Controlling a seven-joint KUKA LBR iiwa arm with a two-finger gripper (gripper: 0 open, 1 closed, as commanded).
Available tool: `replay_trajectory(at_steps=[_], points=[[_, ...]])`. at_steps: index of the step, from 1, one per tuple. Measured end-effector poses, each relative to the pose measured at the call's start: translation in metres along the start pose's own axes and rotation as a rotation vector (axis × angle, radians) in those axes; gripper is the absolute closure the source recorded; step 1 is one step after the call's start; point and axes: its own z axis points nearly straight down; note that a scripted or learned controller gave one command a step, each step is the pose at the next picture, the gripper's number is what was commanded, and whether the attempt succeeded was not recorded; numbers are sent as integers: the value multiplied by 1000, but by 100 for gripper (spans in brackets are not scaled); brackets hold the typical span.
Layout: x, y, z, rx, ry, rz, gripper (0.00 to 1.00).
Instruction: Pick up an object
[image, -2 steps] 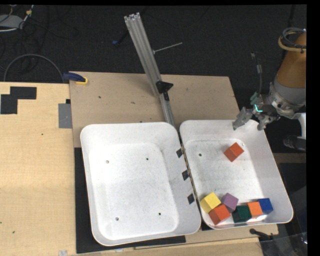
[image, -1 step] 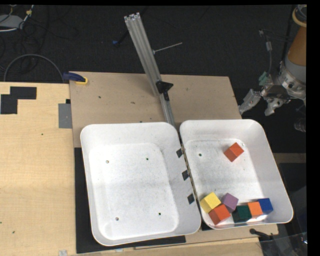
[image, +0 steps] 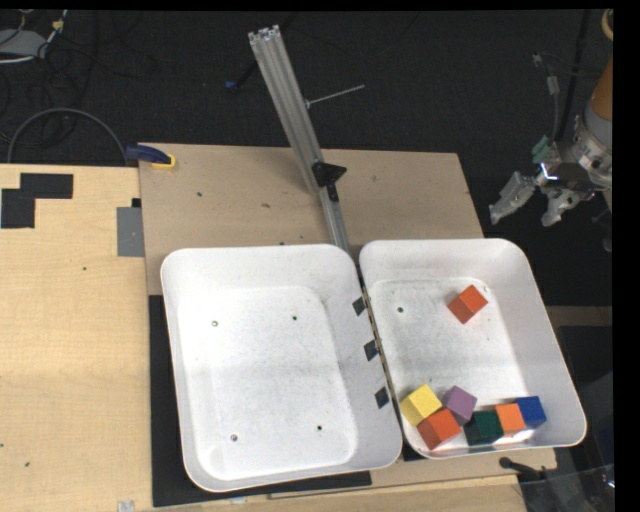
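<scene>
Starting at the near edge of the right bin, six blocks sit inside it. Five crowd its near side: a yellow block, a red block touching it, a purple block, a dark green block, an orange block and a blue block toward the near right corner. Farther in, an orange-red block lies alone. The left bin sits alongside. Beyond the desk's far right corner hangs the gripper, jaws spread apart, nothing between them.
</scene>
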Motion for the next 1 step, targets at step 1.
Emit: replay_trajectory(at_steps=[1], points=[[94, 1, 138, 11, 5, -5, 0]])
